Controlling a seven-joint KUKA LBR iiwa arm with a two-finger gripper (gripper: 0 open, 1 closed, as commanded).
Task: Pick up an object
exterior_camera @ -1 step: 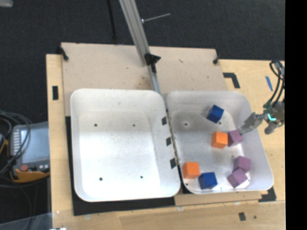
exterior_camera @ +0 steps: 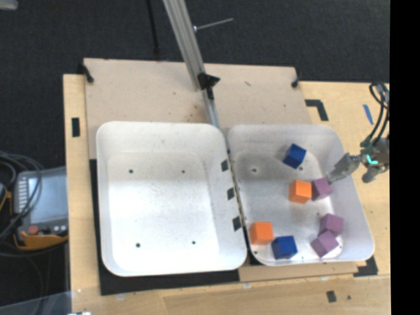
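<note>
The right white bin (exterior_camera: 341,143) holds several small blocks. A blue block (exterior_camera: 294,155) lies toward the back, with an orange block (exterior_camera: 300,191) and a purple block (exterior_camera: 321,188) side by side at mid bin. At the front are another orange block (exterior_camera: 262,232), a blue block (exterior_camera: 284,247) and two purple blocks (exterior_camera: 331,224) (exterior_camera: 324,243). My gripper (exterior_camera: 352,165) reaches in at the bin's right rim, its tip close above the mid purple block. Nothing shows as held.
The left white bin (exterior_camera: 164,136) stands next to the right one. A slanted aluminium post (exterior_camera: 186,38) rises from the back of the bench between them. A pendant with cables (exterior_camera: 36,205) lies off the bench's left edge.
</note>
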